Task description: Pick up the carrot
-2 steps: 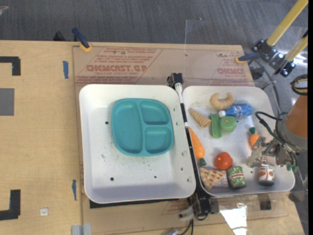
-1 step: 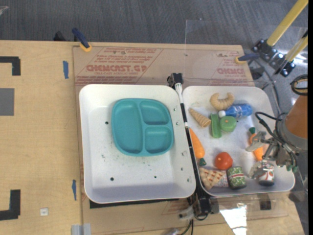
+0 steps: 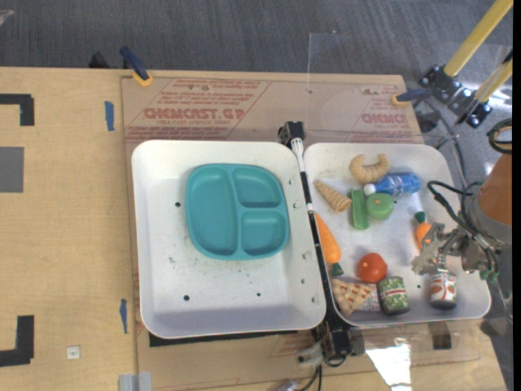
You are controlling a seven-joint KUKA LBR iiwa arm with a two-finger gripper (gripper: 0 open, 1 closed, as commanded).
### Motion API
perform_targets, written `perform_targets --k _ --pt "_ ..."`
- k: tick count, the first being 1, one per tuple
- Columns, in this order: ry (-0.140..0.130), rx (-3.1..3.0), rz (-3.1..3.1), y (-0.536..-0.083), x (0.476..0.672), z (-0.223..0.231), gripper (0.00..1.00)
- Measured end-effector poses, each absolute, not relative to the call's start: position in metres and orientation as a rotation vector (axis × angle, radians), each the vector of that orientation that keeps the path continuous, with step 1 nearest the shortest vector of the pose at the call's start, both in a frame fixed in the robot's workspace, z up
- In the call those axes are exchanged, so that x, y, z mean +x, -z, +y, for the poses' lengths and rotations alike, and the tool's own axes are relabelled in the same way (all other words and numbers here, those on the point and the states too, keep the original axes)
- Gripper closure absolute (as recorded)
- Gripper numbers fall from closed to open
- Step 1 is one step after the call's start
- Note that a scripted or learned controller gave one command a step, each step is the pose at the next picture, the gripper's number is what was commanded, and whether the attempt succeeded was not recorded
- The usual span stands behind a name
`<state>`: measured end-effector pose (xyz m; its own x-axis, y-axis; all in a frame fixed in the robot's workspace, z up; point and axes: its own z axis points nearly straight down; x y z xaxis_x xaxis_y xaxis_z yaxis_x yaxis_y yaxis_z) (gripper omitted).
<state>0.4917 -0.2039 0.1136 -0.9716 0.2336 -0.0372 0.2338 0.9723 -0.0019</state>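
Note:
The carrot (image 3: 327, 238) is orange with a green tip at its near end. It lies along the left wall of the right bin (image 3: 456, 187), pointing away from the camera. My gripper (image 3: 444, 252) hangs over the right side of that bin, well to the right of the carrot and just above a red-and-white can (image 3: 442, 291). A small orange piece (image 3: 422, 234) sits right by the gripper's left side. Nothing can be seen held in the gripper.
The right bin also holds a croissant (image 3: 370, 167), blue bottle (image 3: 397, 185), cone (image 3: 332, 195), green items (image 3: 369, 208), tomato (image 3: 372, 267), wedge slice (image 3: 352, 295) and green can (image 3: 395, 294). A teal divided plate (image 3: 238, 211) lies in the left bin (image 3: 155, 243).

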Motion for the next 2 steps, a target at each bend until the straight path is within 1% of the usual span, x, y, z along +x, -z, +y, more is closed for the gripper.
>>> perform_targets --k 1,2 --pt "0.009 0.365 3.085 -0.113 0.491 -0.204 0.00" --pt "-0.003 0.606 3.072 -0.090 0.499 -0.222 0.00"
